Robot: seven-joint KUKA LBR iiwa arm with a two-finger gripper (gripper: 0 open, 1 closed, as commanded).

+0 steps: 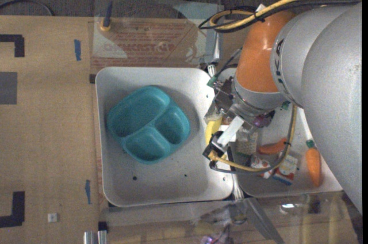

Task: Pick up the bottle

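My arm reaches over the right bin (299, 190), with its orange band (259, 64) above the wrist. The gripper (248, 136) points down into the bin's left part, among the objects there. The wrist and bracket hide its tips. A yellow rounded object (211, 126) peeks out at the bin's left wall, just left of the gripper. It may be the bottle, but its shape is mostly hidden. Nothing is visibly held.
The left bin (115, 179) holds a teal divided plate (148, 123). In the right bin lie an orange piece (270, 148), an orange carrot-like thing (312, 165), a small red, white and blue carton (286, 171) and a purple bit (265, 119). A clear sheet (144, 41) lies behind the bins.
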